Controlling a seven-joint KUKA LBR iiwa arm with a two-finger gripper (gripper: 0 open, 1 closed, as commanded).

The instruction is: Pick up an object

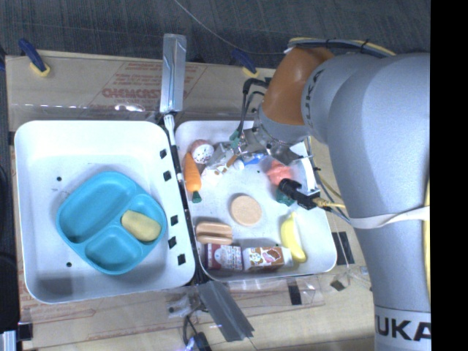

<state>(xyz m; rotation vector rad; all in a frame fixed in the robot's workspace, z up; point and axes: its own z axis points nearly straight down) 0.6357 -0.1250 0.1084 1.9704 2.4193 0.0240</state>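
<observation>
1. The jaws (232, 152) sit low in the right bin (322, 258), near its far wall.
2. Whether they are parted or clenched cannot be told.
3. A carrot (191, 172) lies just beside them.

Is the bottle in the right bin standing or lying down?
Lying down: the bottle rests on its side along the right bin's near wall, cap toward the banana.

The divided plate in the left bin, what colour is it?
Light blue, seen in the camera view: the divided plate.
</observation>
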